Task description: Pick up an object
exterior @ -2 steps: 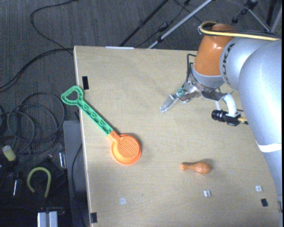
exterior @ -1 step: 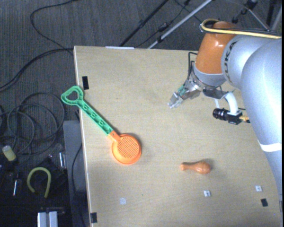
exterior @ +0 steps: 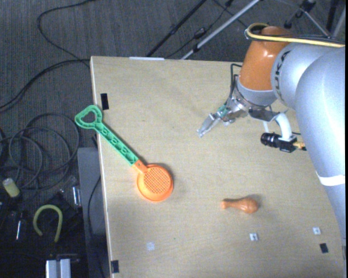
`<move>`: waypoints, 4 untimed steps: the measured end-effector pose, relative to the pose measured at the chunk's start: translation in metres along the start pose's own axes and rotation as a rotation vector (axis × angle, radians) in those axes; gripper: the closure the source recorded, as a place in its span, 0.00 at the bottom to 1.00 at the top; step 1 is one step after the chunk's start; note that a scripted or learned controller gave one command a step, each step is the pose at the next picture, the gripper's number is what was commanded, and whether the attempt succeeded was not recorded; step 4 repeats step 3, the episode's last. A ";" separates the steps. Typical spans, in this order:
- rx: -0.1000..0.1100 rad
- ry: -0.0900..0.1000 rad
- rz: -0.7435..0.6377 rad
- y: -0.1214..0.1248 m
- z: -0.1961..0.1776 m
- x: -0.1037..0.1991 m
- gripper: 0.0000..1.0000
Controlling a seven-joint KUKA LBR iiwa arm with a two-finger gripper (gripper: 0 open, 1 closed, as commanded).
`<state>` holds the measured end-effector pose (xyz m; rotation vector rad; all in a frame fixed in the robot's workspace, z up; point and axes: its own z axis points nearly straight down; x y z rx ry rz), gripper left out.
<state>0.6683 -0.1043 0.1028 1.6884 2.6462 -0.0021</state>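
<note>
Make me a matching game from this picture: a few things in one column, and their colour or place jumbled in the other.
Things:
1. claw
2. strainer handle
3. strainer bowl
4. drumstick-shaped toy

Descriptions:
A. round orange mesh
B. green, with a loop at its far end
C. silvery, at the tip of the grey arm
D. tan, lying alone toward the near edge of the board

Pairs: 1-C, 2-B, 3-A, 4-D.
</note>
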 end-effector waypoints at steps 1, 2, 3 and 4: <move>0.000 0.000 0.000 0.000 0.000 0.000 0.00; 0.000 0.000 0.000 0.000 0.000 0.000 0.00; 0.000 0.000 0.000 0.000 0.000 0.000 0.00; 0.000 0.000 0.000 0.000 0.000 0.000 0.00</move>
